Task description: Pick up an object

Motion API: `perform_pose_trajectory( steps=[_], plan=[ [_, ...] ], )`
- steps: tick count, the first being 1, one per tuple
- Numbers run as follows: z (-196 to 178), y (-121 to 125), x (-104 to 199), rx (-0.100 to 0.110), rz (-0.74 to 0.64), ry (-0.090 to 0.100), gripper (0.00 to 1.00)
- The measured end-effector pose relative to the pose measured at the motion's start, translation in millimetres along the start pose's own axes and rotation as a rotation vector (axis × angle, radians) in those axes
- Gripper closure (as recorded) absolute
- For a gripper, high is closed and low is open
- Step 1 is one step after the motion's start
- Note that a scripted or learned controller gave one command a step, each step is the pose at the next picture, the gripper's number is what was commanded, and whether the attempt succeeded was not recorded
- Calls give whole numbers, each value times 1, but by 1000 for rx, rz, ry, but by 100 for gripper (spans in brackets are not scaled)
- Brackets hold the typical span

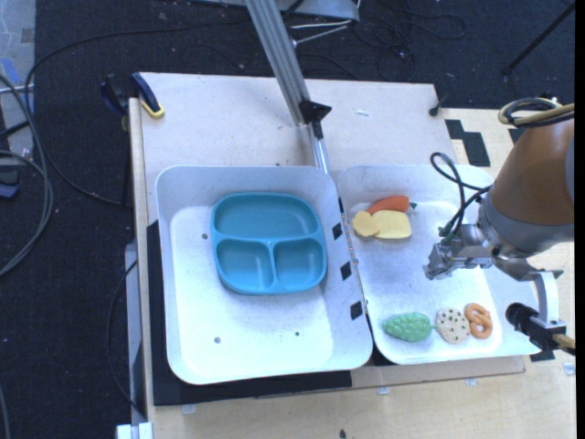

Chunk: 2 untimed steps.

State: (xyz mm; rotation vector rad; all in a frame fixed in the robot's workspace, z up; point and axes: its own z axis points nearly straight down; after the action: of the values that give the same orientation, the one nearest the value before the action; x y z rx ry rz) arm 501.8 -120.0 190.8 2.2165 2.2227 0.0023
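Observation:
The right bin holds several small toy foods. A yellow piece lies near the bin's far side with a red-orange piece just behind it. Along the near edge sit a green bumpy piece, a speckled cookie and a brown pretzel. My gripper hangs over the right part of this bin, above the bare floor between the yellow piece and the cookie. Nothing shows between its fingers. The arm's orange band rises to the right.
The left bin holds a blue three-compartment plate. A metal pole slants from the top down to the gap between the bins. Black clips sit along the shared bin edge. Cables trail over the floor on the left.

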Motion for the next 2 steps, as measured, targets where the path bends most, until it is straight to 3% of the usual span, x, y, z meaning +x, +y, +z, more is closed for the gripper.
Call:
perform_pose_trajectory(
  steps=[1, 2],
  plan=[
    [-63, 3, -1, -3, 0, -1, 100],
    [-60, 3, -1, 2, 1, 0, 100]
  ],
)
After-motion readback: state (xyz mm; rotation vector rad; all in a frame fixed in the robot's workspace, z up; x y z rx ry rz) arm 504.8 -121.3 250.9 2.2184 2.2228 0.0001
